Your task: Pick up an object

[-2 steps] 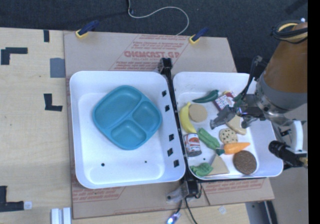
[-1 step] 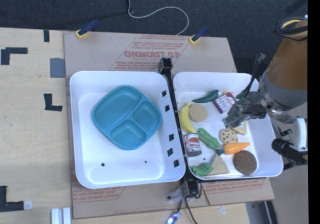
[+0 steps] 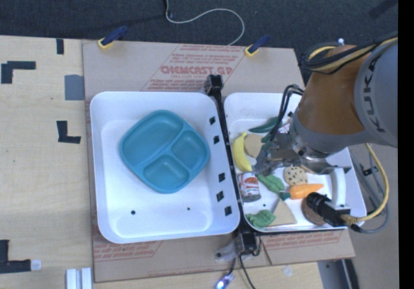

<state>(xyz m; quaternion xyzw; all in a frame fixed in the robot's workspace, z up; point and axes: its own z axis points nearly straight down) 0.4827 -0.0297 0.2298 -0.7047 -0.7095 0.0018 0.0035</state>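
Grey jaws [image 3: 266, 163] hang low in the right bin [image 3: 240, 105]; whether they stand apart or together cannot be told. Just left lies a banana [image 3: 240, 152], long axis running up-down. Beyond: cookie [image 3: 294, 174], carrot [image 3: 304, 190].

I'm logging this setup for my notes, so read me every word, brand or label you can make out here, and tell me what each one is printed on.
"CHEMCAST GP", red print, upside down, on the brown cardboard sheet under the bins.
"KUKA", partly cut off, letters running vertically on the grey arm.
Smaller red lines above the "CHEMCAST GP" print: too blurred to read.
Label on the small can in the right bin: too small to read.
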